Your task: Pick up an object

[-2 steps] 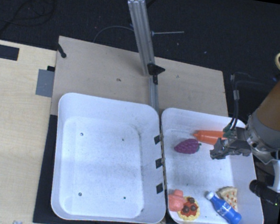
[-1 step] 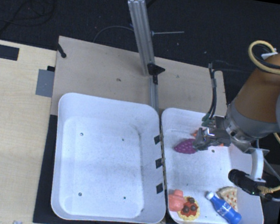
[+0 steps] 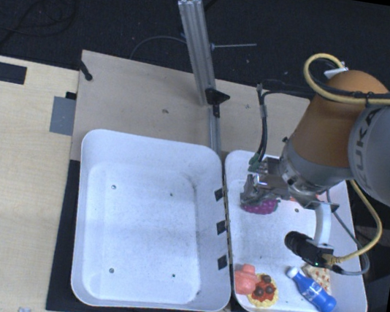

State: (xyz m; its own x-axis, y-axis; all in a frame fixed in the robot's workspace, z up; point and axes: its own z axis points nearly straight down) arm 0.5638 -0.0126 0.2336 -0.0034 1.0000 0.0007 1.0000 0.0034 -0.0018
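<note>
My gripper [image 3: 254, 192] reaches down into the right bin [image 3: 267, 253] near its far left part, right over a purple object [image 3: 261, 205] that shows just beneath and beside the fingers. Whether the fingers close on the purple object is hidden by the gripper body. Along the bin's near edge lie a pink-orange toy [image 3: 245, 277], a yellow round piece with red and dark spots [image 3: 263, 292], and a blue bottle with a white cap [image 3: 312, 290]. A small checkered red-and-cream piece [image 3: 320, 275] lies beside the bottle.
The left bin [image 3: 103, 173] sits beside the right one, with black clips [image 3: 220, 226] along the shared rim. A slanted aluminium bar [image 3: 200, 56] rises behind the bins. The grey arm with its orange band [image 3: 330, 122] overhangs the right bin's far side.
</note>
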